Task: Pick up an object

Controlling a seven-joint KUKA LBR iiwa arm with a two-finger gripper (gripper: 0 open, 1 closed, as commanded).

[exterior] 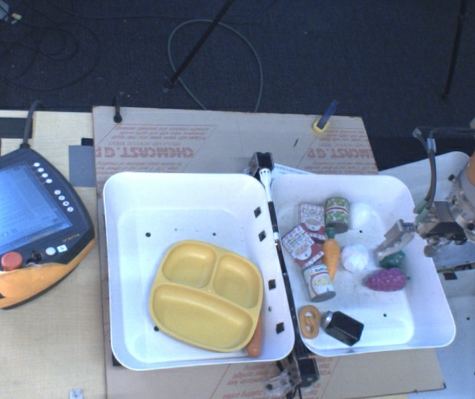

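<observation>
1. Reaching in from the right, the gripper [397, 241] hangs over the right part of the right bin [424, 339]; its fingers stand apart with nothing between them, above a small dark green object [393, 259].
2. That right bin holds a loose cluster of small things. A purple grape bunch [385, 280] lies just below the green object, near the bin's right wall.
3. Near the bin's middle a toy carrot [332, 258] lies lengthwise, with a white ball [355, 259] just beside it on the right and a second pale ball [364, 219] farther up.
4. A small can with a green label [337, 214] stands near the top, and red-and-white packets [303, 238] are strewn to the left of the carrot. Another small can [320, 283] lies on its side below them.
5. At the bin's lower edge sit a brown pretzel [310, 322] and, just beside it, a black block [343, 327].
6. In the left bin [129, 214] a yellow divided plate [207, 294] with three compartments rests on the floor, and an orange sausage-like piece [255, 339] lies against the plate's lower right rim.
7. Both bins sit on a cardboard sheet [221, 140] on the bench; a teach pendant [23, 223] with a lit screen lies well to the left.
</observation>
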